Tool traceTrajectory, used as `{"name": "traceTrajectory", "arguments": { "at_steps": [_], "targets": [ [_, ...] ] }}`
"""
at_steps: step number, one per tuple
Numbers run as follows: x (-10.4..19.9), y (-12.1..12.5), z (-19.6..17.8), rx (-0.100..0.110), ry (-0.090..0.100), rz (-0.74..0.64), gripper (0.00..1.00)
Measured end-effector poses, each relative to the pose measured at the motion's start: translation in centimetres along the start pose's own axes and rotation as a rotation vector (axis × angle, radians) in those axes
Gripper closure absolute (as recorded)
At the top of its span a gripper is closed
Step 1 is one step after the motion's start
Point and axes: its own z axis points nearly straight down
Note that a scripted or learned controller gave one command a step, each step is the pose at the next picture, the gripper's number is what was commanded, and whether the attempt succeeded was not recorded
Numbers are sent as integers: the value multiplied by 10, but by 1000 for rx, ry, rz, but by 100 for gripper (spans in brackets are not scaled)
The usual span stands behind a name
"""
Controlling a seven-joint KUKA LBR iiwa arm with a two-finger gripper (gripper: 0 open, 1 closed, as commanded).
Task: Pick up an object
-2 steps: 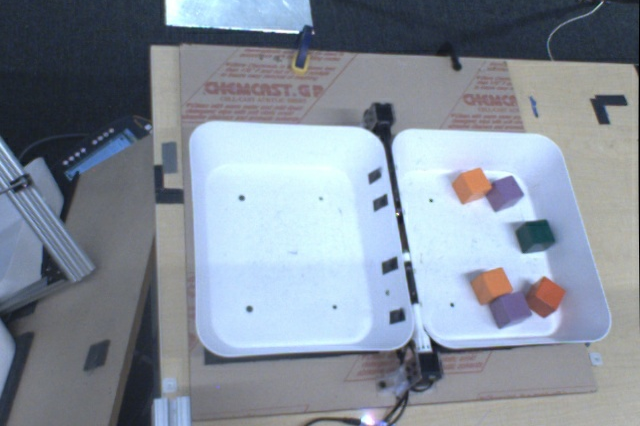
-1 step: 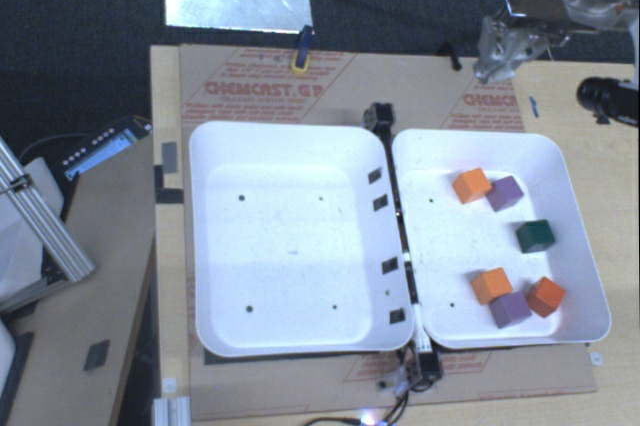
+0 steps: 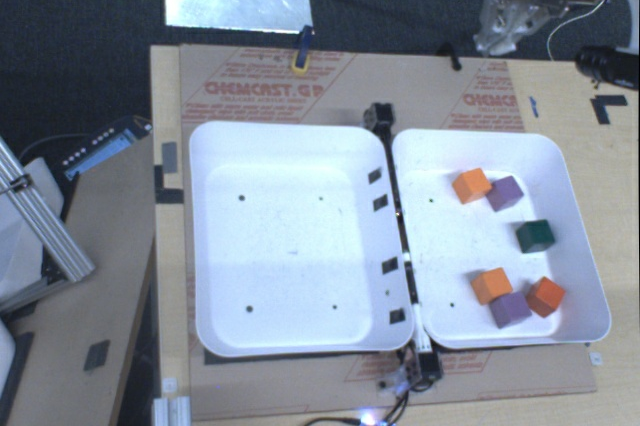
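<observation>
Nothing picked yet. Gripper (image 3: 497, 32) sits high at top right, off the bins, over the worktop's (image 3: 420, 84) far edge; can't tell how it's set. All six blocks lie in the right bin (image 3: 575, 214): orange (image 3: 471, 184) touching purple (image 3: 505, 193), green (image 3: 535, 235) alone, three clustered near front. Approach, descent, grasp and lift all remain

Bins (image 3: 290, 139) white. Blocks: three orange (image 3: 471, 184), two purple (image 3: 504, 193), one dark green (image 3: 535, 235).
</observation>
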Motion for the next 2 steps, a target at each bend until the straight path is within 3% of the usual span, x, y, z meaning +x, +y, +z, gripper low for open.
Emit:
{"name": "traceTrajectory", "arguments": {
  "at_steps": [2],
  "targets": [
    [-19, 51, -26, -2, 0, 0, 100]
  ]
}}
